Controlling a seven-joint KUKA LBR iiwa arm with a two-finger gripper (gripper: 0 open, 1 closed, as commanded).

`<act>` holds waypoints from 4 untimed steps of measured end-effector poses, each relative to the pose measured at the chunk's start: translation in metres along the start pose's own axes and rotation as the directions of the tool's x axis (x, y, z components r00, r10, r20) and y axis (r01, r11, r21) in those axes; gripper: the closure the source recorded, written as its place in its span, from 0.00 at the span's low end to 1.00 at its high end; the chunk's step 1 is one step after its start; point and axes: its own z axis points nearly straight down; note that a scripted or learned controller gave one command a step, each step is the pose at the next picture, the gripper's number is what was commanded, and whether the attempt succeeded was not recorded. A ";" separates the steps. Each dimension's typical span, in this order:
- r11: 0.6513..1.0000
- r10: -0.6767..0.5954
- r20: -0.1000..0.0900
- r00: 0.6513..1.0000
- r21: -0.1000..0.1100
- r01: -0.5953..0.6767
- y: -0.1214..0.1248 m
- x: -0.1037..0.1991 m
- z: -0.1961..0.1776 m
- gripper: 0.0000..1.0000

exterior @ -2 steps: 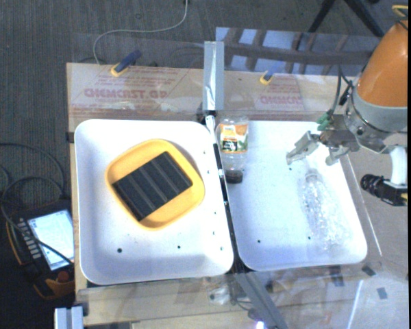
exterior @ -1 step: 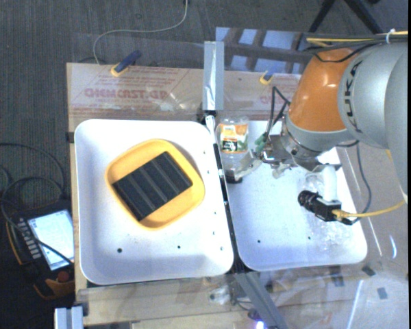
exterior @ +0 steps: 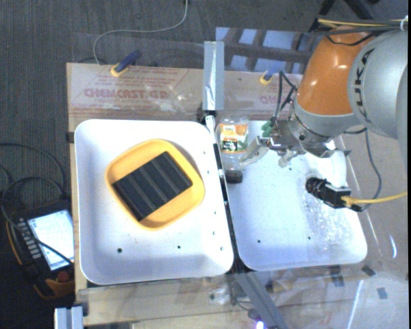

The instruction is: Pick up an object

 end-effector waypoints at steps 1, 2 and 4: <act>0.998 -0.066 0.003 0.998 0.000 0.066 0.071 -0.018 0.035 0.00; 1.000 -0.014 0.004 1.000 0.002 0.014 0.073 -0.048 0.118 0.00; 0.977 -0.213 0.004 0.977 0.000 0.213 0.076 -0.035 0.019 1.00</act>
